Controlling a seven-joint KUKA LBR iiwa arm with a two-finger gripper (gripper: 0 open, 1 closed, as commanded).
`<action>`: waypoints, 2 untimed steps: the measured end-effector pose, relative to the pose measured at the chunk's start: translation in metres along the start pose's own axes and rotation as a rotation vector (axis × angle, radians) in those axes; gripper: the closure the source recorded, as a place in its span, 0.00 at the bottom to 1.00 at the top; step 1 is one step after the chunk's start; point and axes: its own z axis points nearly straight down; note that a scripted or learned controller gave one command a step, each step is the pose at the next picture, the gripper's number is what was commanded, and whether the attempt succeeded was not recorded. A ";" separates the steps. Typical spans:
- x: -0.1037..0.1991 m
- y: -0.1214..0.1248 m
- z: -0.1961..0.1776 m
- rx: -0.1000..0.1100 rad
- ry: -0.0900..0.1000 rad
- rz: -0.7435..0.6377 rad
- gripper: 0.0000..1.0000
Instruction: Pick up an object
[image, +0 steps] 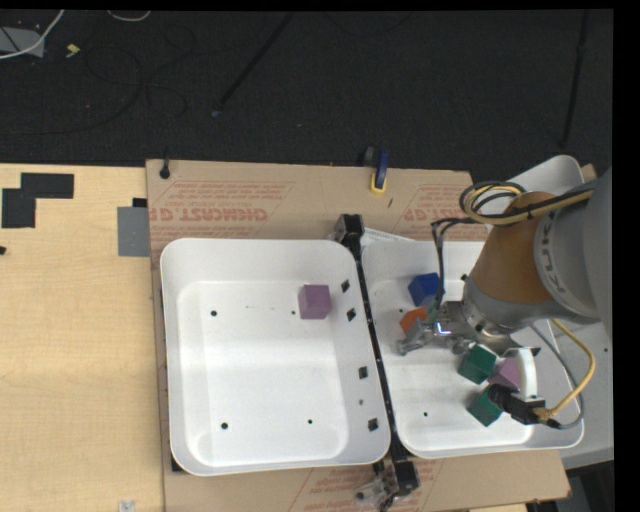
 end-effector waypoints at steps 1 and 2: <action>0.023 0.043 0.000 0.001 0.001 -0.003 0.00; 0.023 0.042 -0.010 0.004 0.002 -0.004 1.00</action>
